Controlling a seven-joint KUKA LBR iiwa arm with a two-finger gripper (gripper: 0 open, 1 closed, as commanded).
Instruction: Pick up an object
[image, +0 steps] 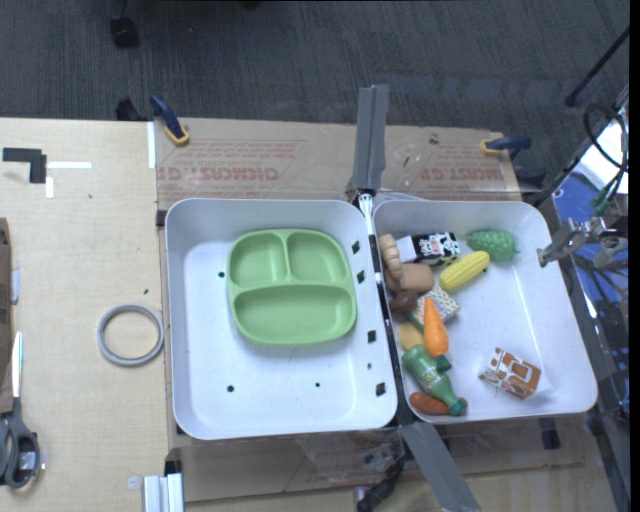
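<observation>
The pick has not begun: nothing is lifted, and every candidate lies at rest in the right bin (525, 300). How the jaws stand cannot be told from this view.

The things to choose from crowd the left side of that bin. A yellow corn cob (464, 269) lies tilted, just beside a green leafy vegetable (491, 242) and a black-and-white carton (434, 246). Below them a carrot (434, 326) rests on a heap of small pieces, and a green bottle (430, 372) lies on its side near the front wall. A small brown-and-white box (510, 372) sits alone, well apart from the heap, with bare floor all round it.

The left bin (200, 370) carries only a green divided plate (292, 288), and a ring of tape (131, 333) lies on the desk (70, 260) outside both bins.

The next move, as I judge it, calls for settling on one target and coming down over it with the jaws spread. The lone box looks the easiest choice, since nothing touches it. The corn cob would be a fair second, though its neighbours stand close.
</observation>
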